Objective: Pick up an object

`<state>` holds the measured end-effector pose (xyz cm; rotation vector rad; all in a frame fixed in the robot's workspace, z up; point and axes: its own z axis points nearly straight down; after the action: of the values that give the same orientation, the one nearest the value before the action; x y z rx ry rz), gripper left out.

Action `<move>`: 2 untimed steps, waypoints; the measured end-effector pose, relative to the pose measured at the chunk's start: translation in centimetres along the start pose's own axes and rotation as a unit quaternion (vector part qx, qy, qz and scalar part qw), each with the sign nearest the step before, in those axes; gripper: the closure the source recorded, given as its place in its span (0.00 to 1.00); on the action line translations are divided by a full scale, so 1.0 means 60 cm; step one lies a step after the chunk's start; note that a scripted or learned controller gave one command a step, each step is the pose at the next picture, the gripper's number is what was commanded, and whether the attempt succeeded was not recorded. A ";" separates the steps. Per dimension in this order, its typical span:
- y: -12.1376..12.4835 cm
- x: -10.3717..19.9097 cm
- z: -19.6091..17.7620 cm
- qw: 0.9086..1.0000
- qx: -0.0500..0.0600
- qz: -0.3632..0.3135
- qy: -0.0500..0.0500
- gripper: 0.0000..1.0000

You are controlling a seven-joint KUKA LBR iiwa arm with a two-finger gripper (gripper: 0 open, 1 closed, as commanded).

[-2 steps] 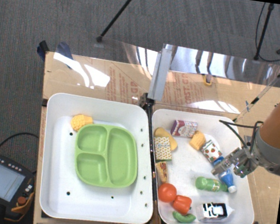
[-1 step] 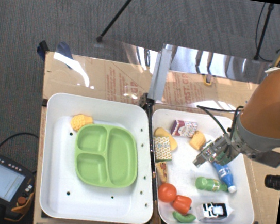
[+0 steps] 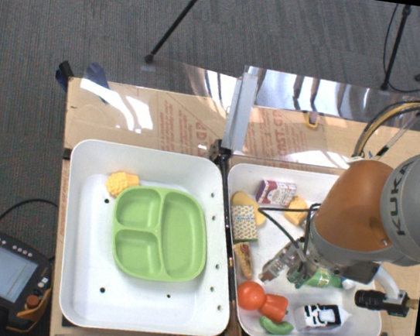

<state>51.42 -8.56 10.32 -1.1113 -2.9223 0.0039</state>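
My gripper (image 3: 287,270) hangs low over the middle of the right bin (image 3: 366,329), below the orange band of the arm. A green bottle-like item (image 3: 325,280) lies right beside it, touching or nearly touching its right side. Just below and left of the gripper lie a red tomato (image 3: 250,295) and a red pepper (image 3: 276,307). A hot dog (image 3: 243,259) lies to its left, by the bin's left wall. The arm hides part of the bin's right half.
The right bin also holds a maroon box (image 3: 277,192), a yellow item (image 3: 297,211), a patterned can (image 3: 245,222), a green vegetable (image 3: 274,327) and a black-and-white item (image 3: 322,315). The left bin (image 3: 79,261) holds a green divided plate (image 3: 160,232) and a yellow corn piece (image 3: 120,183).
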 end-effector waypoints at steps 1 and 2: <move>0.029 -0.056 0.027 0.988 -0.004 0.156 -0.005 1.00; 0.047 -0.181 0.024 0.966 -0.005 0.258 -0.005 1.00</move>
<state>61.40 -13.68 8.70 -1.8351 -2.5490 0.0019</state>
